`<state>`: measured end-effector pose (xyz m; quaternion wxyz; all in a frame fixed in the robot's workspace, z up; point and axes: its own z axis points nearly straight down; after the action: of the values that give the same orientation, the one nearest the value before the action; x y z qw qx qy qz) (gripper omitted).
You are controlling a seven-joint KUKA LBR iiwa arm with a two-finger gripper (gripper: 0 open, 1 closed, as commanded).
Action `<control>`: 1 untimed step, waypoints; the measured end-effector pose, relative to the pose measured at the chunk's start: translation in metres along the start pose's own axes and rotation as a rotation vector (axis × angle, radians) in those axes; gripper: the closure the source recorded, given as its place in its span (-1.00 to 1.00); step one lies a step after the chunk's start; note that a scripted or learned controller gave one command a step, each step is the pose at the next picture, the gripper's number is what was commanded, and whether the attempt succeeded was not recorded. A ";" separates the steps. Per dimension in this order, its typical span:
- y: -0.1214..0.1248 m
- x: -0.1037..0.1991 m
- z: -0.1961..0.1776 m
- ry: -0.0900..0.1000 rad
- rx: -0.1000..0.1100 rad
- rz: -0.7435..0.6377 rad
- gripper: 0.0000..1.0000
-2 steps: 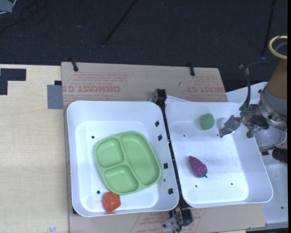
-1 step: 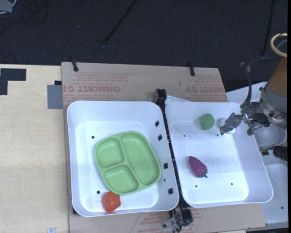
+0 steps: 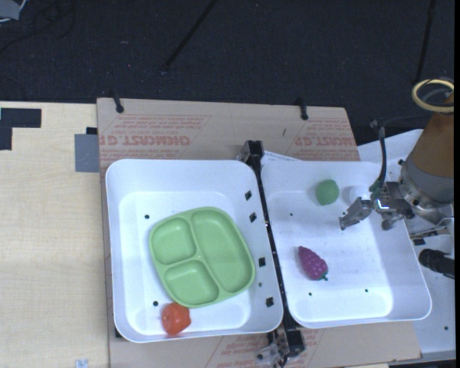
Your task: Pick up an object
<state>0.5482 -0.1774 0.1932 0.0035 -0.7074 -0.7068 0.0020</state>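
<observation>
Reaching for the wrong spot is my main worry from here: my pincer [image 3: 358, 213] hangs over the right bin [image 3: 414, 313] with two candidates on either side of it, the green ball [image 3: 326, 192] up and to the left near the bin's far wall, and the purple grape bunch [image 3: 312, 262] lower, toward the middle of the bin floor. Neither is between the fingers. If I come down where the pincer now sits, I judge it would close on bare white floor between the two. The ball looks likely to roll off if a finger nudges it off-centre, and it lies close enough to the wall that a finger could catch the rim. The grapes are lumpy and low, so a shallow descent could skim over them.

I cannot tell from this slanted view whether the fingers are apart or together; the tip reads as a grey blur.

As for pose, the arm [image 3: 433, 159] enters from the right edge, orange band upright above the wrist, the tool angled down and leftward over the right side of the bin. The left bin [image 3: 126, 205] holds a green divided tray [image 3: 203, 257] and an orange object [image 3: 175, 318] by its near wall, both well apart from my reach.
</observation>
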 end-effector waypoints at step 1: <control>-0.005 0.008 0.048 0.001 0.000 -0.001 -1.00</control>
<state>0.5425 -0.1693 0.1457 0.0039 -0.7072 -0.7070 0.0018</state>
